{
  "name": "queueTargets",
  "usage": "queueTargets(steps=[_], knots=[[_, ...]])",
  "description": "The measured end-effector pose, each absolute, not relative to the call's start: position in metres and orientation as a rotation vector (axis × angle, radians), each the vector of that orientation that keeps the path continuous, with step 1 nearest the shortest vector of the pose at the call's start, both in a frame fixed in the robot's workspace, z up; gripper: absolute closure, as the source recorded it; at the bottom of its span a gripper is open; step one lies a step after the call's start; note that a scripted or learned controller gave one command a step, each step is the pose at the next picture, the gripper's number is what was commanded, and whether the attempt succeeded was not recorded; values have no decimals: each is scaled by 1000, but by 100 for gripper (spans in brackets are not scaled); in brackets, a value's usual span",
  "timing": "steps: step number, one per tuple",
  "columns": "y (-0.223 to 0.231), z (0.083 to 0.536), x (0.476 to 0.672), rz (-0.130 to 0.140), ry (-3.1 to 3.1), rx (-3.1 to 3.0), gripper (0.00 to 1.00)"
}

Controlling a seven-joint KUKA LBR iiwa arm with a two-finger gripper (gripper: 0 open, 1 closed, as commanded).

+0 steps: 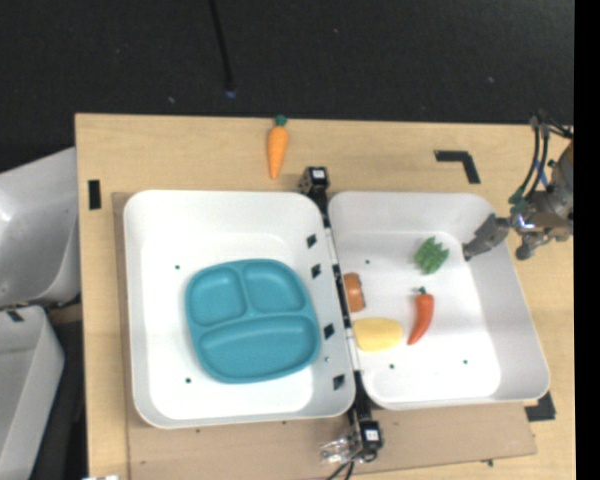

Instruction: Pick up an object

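The things I could pick sit in the right bin. A green broccoli piece lies toward the bin's far right part, nearest to me. Below it, a red chili pepper lies tilted, stem end up, and just beside its lower tip rests a yellow lemon-like piece. An orange-brown round piece sits close against the bin's left wall, just above the yellow one.

My gripper hangs at the right bin's upper right edge, near the broccoli but apart from it. One grey finger points down and left over the rim; I cannot tell whether my fingers are spread or closed, and nothing shows between them. Cables loop above my wrist.

The left bin holds a teal divided plate with three compartments, lying flat near the middle. The two bins touch along a seam with black clips.

Outside the bins, a toy carrot lies on the wooden bench beyond the left bin's far edge, green top pointing away. A black bracket mark sits on the bench beyond the right bin.
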State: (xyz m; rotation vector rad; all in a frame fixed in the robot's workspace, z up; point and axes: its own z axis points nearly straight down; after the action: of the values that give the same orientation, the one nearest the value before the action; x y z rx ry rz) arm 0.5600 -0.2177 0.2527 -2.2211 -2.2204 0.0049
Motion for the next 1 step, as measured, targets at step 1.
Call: queueTargets(steps=[1], knots=[[-219,189,556,6,-2218,-2220,0]])
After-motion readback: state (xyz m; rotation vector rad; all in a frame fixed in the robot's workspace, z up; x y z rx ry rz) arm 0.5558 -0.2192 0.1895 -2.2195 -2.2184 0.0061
